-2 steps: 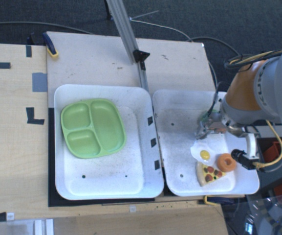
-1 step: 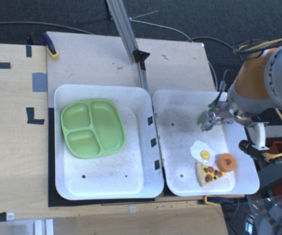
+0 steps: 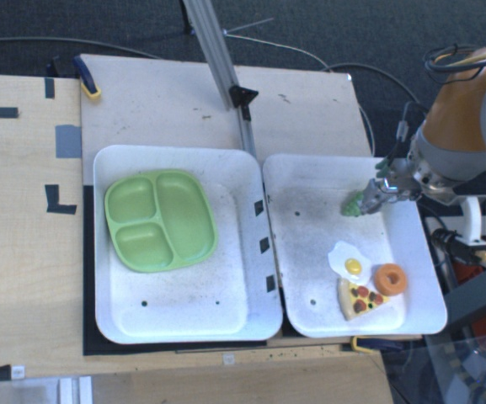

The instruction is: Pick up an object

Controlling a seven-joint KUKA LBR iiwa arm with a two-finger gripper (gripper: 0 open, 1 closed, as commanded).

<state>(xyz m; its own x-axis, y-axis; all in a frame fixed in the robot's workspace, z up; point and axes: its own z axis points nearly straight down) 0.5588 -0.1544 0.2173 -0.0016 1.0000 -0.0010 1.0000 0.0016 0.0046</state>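
My gripper reaches in from the right over the upper right part of the right bin. A small green object sits right at its tip, touching it; whether it is gripped or lying on the bin floor I cannot tell. Near the bin's front right corner lie a toy fried egg, an orange doughnut and a pizza slice, close together and well clear of the gripper.
A green divided plate lies in the left bin. A slanted metal pole comes down to the divider between the bins. Cables run behind the bench at the top right.
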